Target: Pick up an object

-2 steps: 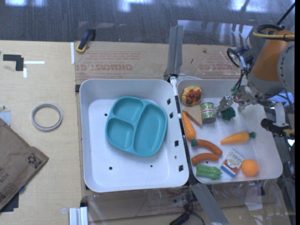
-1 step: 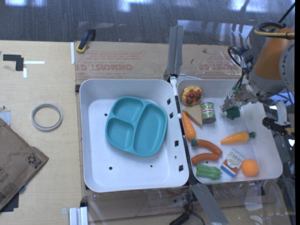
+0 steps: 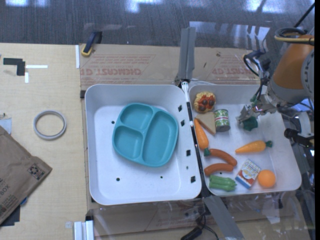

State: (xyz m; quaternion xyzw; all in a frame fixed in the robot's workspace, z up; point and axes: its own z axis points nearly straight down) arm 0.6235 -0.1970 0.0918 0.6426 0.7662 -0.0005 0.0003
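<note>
On the left of the picture, your bench (image 3: pixel 40 84) has a ring of tape (image 3: pixel 50 124) on it. Next comes the left bin (image 3: pixel 95 149), with just a blue plate (image 3: pixel 145 134) inside.

Look right and you find the right bin (image 3: pixel 289 174), full of toy food: an orange carrot (image 3: pixel 201 133), two sausages (image 3: pixel 220 162), a green pepper (image 3: pixel 222 183), a little can (image 3: pixel 221 120), a small box (image 3: pixel 248 173), another carrot (image 3: pixel 256 146) and an orange ball (image 3: pixel 267 178).

At the upper right your tool (image 3: pixel 248 118) sits low on a dark green toy (image 3: pixel 250 123). You cannot tell if it is open or closed, or if it has the toy.

That toy looks small, light and hard, maybe a bit slippery. Pinch it across the middle.
</note>
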